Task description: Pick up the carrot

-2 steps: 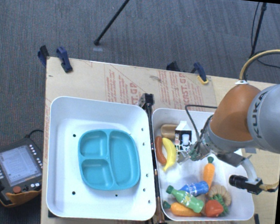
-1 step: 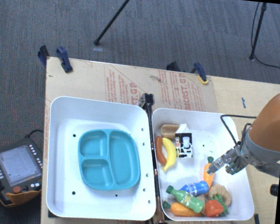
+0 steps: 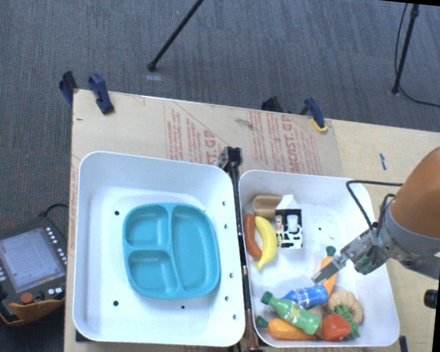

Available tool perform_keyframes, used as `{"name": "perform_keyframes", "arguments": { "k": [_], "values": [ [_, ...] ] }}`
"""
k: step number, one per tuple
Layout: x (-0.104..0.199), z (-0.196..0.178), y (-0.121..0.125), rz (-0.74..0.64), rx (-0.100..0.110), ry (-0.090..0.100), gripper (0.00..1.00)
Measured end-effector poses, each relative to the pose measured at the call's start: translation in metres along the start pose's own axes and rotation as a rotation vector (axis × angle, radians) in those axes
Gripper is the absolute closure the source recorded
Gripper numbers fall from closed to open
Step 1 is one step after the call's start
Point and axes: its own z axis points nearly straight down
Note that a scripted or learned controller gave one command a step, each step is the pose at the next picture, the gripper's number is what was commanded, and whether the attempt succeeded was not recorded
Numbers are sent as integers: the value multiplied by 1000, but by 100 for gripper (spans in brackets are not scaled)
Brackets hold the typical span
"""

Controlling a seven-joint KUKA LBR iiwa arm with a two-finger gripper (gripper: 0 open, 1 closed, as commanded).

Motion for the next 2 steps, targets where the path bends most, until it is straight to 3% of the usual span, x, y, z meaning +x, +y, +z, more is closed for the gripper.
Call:
{"name": "perform_keyframes", "arguments": {
  "k": [1, 2],
  "values": [
    [-30, 81, 11, 304, 2, 2, 0],
    [-30, 71, 11, 305, 2, 3, 100]
  ]
}}
